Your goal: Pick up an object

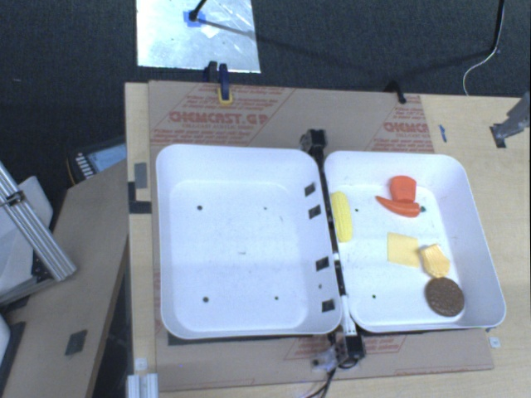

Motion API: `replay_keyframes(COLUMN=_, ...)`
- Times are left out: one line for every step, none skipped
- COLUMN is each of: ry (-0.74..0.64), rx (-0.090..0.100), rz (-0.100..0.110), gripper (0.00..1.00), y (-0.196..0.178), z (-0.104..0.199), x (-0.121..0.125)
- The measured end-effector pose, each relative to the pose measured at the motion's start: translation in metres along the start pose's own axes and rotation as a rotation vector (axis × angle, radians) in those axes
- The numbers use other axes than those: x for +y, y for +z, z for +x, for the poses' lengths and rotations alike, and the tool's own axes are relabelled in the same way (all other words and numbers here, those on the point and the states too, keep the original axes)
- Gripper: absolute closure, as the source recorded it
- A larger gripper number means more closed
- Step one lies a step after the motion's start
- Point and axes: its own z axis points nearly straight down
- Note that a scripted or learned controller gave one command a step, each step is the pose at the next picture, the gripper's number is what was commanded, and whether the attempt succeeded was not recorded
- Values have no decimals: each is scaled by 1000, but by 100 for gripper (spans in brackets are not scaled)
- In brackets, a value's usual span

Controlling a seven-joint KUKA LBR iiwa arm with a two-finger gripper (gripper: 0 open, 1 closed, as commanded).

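Observation:
The right bin holds several toy foods. A yellow corn cob lies along its left wall. An orange piece sits near the back. A pale yellow cheese slice touches a small yellow chunk, and a brown round cookie rests at the front right. A grey bit of my gripper pokes in at the right edge, above the bench and well behind and to the right of the bin, away from all the objects.
The left bin stands beside the right one, joined by a black hinge strip. Cardboard underlies both bins. A metal sheet and a yellow clamp lie at the back.

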Motion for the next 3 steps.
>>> replay_keyframes(ry=-2, rx=4, rz=6, gripper=0, y=-66, z=51, x=5)
replay_keyframes(ry=-2, rx=6, rz=13, gripper=0, y=-61, z=100, x=14)
replay_keyframes(ry=-1, rx=6, rz=15, gripper=0, y=-61, z=157, x=11)
